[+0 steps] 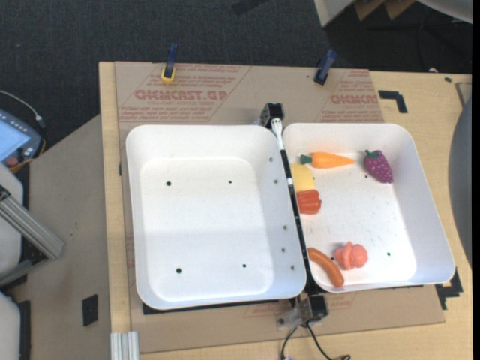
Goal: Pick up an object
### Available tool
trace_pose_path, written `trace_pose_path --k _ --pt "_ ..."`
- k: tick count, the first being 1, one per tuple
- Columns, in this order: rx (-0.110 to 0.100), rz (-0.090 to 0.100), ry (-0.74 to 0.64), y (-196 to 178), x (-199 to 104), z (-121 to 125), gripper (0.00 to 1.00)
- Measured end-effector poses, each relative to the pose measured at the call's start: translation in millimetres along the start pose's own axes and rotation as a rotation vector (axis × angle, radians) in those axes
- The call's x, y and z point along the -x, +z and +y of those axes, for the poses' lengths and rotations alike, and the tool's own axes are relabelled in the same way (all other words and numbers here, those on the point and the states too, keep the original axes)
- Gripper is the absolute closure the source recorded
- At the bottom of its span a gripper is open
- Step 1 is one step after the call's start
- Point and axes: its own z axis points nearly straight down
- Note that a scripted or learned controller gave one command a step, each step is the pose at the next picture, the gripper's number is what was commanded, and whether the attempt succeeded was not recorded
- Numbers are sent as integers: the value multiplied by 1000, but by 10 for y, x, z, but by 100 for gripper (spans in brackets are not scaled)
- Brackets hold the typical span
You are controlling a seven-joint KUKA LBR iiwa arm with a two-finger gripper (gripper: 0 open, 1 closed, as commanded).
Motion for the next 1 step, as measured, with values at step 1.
trace_pose_path --k 1 --pt "4 1 -2 -106 -11 3 100"
